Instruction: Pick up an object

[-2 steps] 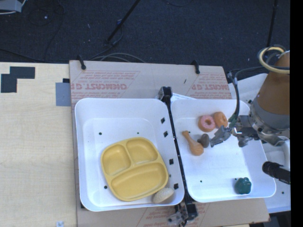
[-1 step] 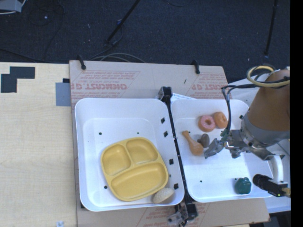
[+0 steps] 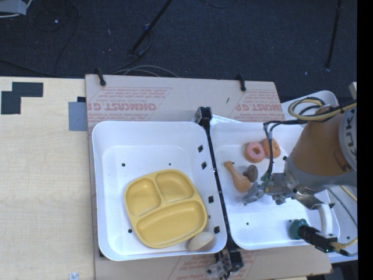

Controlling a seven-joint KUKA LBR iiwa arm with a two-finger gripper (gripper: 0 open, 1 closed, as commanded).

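In the right bin (image 3: 256, 238) lie a pink ring doughnut (image 3: 254, 151), an orange piece (image 3: 272, 149) touching its right side, an orange-brown drumstick-shaped toy (image 3: 237, 178) and a small grey-brown lump (image 3: 251, 172). My gripper (image 3: 252, 197) hangs low over the middle of this bin, just below and right of the drumstick toy and under the grey-brown lump. I see nothing held in it. The arm's orange band (image 3: 317, 150) covers the bin's right part.
The left bin (image 3: 111, 156) holds a yellow divided plate (image 3: 166, 207) and a beige rounded lump (image 3: 201, 241) by its front right corner. A black-clipped divider (image 3: 213, 179) separates the bins. Cardboard (image 3: 175, 101) lies under both, with a pale bench (image 3: 41, 185) to the left.
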